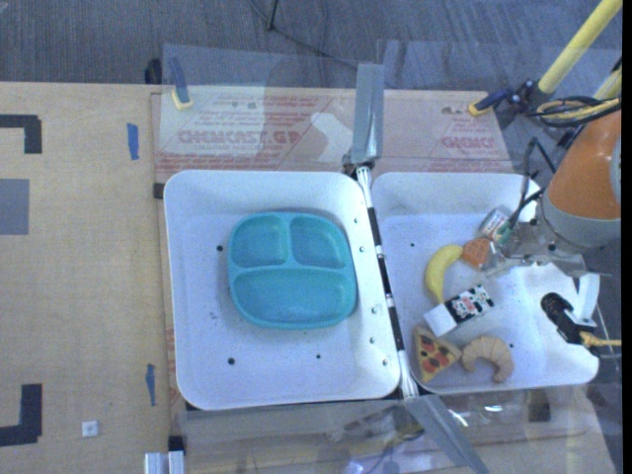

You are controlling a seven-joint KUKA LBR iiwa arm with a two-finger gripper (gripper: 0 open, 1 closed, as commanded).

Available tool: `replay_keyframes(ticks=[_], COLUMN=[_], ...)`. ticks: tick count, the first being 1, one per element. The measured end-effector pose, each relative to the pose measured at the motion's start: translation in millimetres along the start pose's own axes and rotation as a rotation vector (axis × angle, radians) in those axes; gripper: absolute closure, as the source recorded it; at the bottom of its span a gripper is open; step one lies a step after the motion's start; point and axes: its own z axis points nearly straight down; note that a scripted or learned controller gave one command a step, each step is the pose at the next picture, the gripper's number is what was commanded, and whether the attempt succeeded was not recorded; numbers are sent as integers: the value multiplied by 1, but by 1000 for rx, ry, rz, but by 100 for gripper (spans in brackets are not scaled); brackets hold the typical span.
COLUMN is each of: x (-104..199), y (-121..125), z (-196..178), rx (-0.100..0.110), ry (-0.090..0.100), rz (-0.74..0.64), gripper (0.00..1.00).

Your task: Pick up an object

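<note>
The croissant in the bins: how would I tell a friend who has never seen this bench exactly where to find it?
Look at the right white bin, the one without the blue plate. Along its near edge lie two toys side by side: a pizza slice and, to its right, the croissant. The croissant is the plain tan, curved one; the banana farther back is curved too, but yellow.

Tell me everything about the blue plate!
The blue plate is a teal, plastic-looking tray with rounded corners and three sections: two small ones at the far side and one wide one nearer the camera. It lies flat, right side up, roughly in the middle of the left bin, touching only the bin floor. Nothing sits in its sections.
</note>
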Motion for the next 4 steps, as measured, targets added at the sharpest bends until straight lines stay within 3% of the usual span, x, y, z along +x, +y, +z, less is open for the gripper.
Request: replay_keyframes(ticks=[1,2,3,4], x=[0,27,27,75], y=[0,57,59,90], z=[0,13,1,-137], rx=[0,7,1,8], ry=[0,3,-1,3], rz=[0,77,74,62], gripper=[0,0,100,100])
